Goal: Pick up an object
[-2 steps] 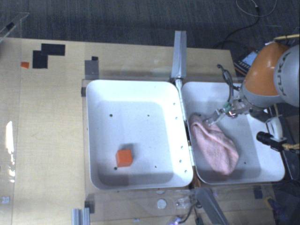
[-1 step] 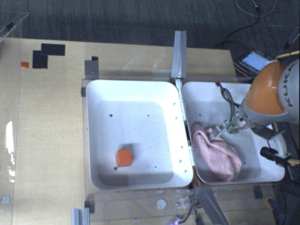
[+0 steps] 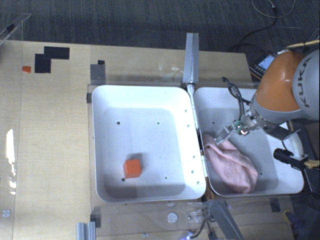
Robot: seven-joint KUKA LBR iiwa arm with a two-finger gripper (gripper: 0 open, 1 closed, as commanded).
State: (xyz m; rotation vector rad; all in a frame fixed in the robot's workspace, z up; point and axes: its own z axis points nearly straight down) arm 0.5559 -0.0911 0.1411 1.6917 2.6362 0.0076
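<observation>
a crumpled pink cloth [image 3: 231,166] lies in the right bin, an orange block [image 3: 132,168] in the left.

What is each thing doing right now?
orange block: sitting flat in the left bin, nothing touching it.
pink cloth: crumpled in a heap in the right bin.
pincer: low over the right bin, right at the cloth's upper edge.

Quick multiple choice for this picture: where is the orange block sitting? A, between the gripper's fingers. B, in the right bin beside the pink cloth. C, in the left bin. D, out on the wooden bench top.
C: the orange block lies on the floor of the left bin, while the pink cloth lies in the right bin.
</observation>
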